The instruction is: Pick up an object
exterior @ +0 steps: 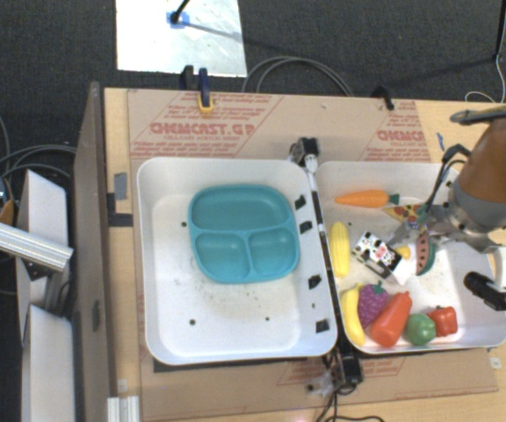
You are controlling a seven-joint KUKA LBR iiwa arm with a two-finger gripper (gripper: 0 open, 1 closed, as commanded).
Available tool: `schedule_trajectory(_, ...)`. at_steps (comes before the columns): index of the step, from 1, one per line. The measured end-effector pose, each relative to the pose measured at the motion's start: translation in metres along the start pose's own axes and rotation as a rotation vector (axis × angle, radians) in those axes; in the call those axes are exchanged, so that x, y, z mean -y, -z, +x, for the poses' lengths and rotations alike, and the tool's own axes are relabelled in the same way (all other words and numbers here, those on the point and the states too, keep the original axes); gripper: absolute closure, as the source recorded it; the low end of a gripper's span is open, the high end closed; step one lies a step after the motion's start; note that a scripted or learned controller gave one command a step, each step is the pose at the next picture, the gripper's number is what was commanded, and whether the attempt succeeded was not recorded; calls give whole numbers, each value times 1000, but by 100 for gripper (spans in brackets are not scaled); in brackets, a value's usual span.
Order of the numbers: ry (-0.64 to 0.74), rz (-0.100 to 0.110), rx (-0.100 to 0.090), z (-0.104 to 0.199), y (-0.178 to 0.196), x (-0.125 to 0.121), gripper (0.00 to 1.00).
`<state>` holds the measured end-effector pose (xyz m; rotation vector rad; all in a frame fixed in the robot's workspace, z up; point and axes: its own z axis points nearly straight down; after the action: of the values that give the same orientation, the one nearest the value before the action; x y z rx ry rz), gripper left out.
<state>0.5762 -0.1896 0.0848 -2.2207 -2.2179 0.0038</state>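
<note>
I cannot tell how my gripper (pixel 414 236) is set beside the watermelon slice (pixel 425 253), light, stiff, slick plastic best pinched across its flat faces.

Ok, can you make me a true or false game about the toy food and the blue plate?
1. The blue plate lies in the left bin. True.
2. The carrot lies on the blue plate. False: it lies in the right bin, near the far edge.
3. The purple grapes lie beside the banana. True.
4. The corn cob is on the cardboard outside the bins. False: it lies in the right bin, close to the divider.
5. The end effector is over the right bin. True.
</note>
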Motion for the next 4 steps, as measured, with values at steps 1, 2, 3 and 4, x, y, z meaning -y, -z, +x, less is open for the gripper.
schedule_trajectory(1,6,-11,3,1,16,-4,100)
schedule_trajectory(2,9,-14,4,1,27,-5,100)
schedule_trajectory(3,10,-13,4,1,27,-5,0)
schedule_trajectory(4,11,-14,5,54,3,-62,0)
